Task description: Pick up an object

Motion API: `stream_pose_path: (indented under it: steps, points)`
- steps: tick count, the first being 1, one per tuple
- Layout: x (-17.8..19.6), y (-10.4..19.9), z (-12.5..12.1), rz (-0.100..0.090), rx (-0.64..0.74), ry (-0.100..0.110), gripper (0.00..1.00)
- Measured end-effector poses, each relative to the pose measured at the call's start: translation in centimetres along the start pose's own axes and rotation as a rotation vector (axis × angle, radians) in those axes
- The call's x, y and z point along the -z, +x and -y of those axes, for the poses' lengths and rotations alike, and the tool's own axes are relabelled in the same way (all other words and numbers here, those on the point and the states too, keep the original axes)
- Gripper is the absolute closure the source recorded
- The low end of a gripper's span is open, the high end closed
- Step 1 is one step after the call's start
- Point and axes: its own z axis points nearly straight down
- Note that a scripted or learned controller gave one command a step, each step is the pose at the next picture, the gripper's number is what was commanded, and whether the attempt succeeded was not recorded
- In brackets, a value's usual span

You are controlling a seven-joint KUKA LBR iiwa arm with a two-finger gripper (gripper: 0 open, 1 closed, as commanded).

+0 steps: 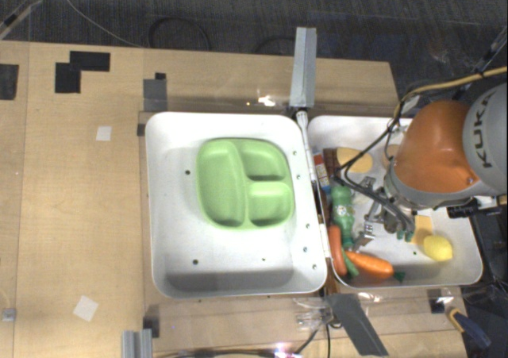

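Camera view: the arm (pixel 440 150) reached in from the right over the right bin (pixel 468 273); the gripper (pixel 371 217) hung low among the clutter there. Could not tell the state of the jaws, metalwork too tangled to read. Nothing visibly held.

Candidate targets sat in the right bin: an orange carrot (pixel 369 263) lay near the front wall just below the gripper, a green bottle (pixel 341 209) beside the left wall, a lemon (pixel 437 248) to the right. The left bin (pixel 171 269) carried a green divided tray (pixel 242 182), well apart from the gripper.

Judgement: carrot looked like light, stiff plastic, smooth, likely to slip. Best grip across its thick middle, not the tapered tip. Neighbours crowded it, so a pinch could catch the red piece (pixel 336 247) beside it.
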Motion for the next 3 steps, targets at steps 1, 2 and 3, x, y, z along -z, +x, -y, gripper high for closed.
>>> stream_pose_path:
  steps: [1, 2, 3]
  points:
    - [-0.3, -5.5, -1.5, -0.008, 0.101, 0.000, 0.00]
    - [0.0, -0.5, 2.3, -0.007, 0.067, -0.001, 0.00]
    - [0.3, -9.3, -0.6, -0.011, 0.258, -0.004, 0.00]
